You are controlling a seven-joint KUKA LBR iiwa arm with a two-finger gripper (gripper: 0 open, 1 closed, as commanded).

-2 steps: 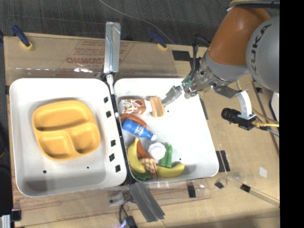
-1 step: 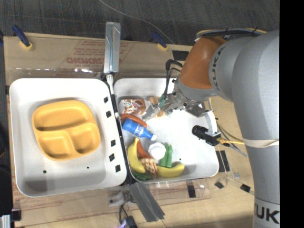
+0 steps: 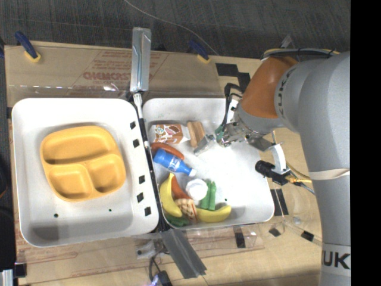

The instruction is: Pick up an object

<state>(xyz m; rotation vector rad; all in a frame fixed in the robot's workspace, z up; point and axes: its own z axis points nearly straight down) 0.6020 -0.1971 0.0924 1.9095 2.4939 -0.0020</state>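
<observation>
Figure: approach step. I see the arm (image 3: pixel 309 100) reaching in from the right over the right bin (image 3: pixel 253 183). The gripper (image 3: pixel 221 137) hangs low near the bin's far middle, just right of a tan block (image 3: pixel 195 133). I cannot tell how the jaws stand. Candidate objects crowd the bin's left side: a brown packet (image 3: pixel 167 133), a blue bottle (image 3: pixel 172 162), a banana (image 3: pixel 169 202). The left bin (image 3: pixel 24 159) holds 1 yellow tray (image 3: pixel 83 161). In my judgement, nothing is grasped yet; the next move calls for descending squarely over 1 object.
</observation>
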